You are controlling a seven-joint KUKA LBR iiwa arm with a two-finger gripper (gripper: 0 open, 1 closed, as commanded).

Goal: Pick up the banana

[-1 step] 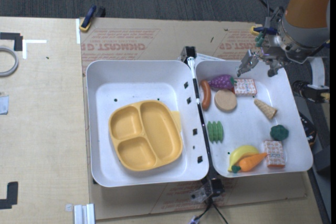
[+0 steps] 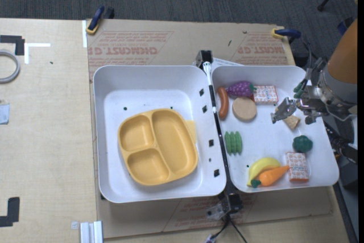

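The yellow banana (image 2: 261, 167) lies near the front edge of the right bin (image 2: 267, 136), with an orange carrot (image 2: 272, 176) resting against its front side. My gripper (image 2: 282, 111) hangs over the right side of that bin, well behind the banana and apart from it. Its fingers (image 2: 278, 115) point left, close over a small tan cracker (image 2: 292, 122), and nothing shows between them.
The right bin also holds purple grapes (image 2: 240, 89), a sausage (image 2: 222, 102), a round cookie (image 2: 244, 109), a red-white box (image 2: 265, 94), green beans (image 2: 233, 142), broccoli (image 2: 302, 143) and a small carton (image 2: 296, 167). A yellow divided plate (image 2: 157, 146) fills the left bin (image 2: 114, 122).
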